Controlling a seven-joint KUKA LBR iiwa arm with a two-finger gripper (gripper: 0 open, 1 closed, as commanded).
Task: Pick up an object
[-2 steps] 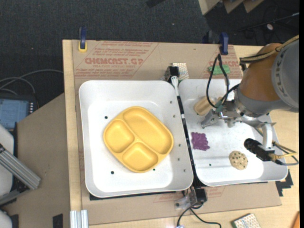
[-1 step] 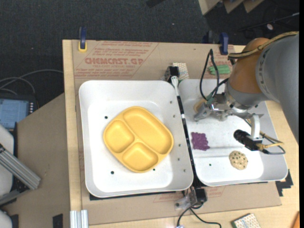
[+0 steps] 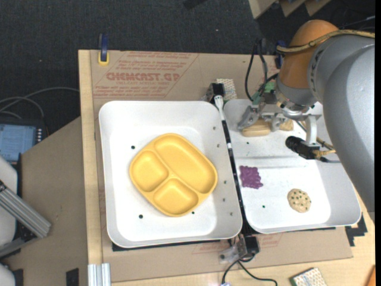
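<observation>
The desk (image 3: 149, 76) is tan board with red print, on dark carpet. The left bin (image 3: 119, 219) holds a yellow divided plate (image 3: 172, 173). In the right bin (image 3: 333, 213), the claw (image 3: 271, 121) hangs at the far end over a tan block (image 3: 257, 130); its grip I cannot tell. Nearer lie a purple grape bunch (image 3: 250, 176) and a cookie (image 3: 299, 199), well apart from the claw.

Bench (image 3: 149, 76) under two white bins (image 3: 119, 219)

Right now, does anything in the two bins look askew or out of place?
Only slightly: the yellow divided plate lies turned at an angle to the walls of the left bin. In the right bin, the purple grapes and cookie lie apart, nothing spilled.
</observation>
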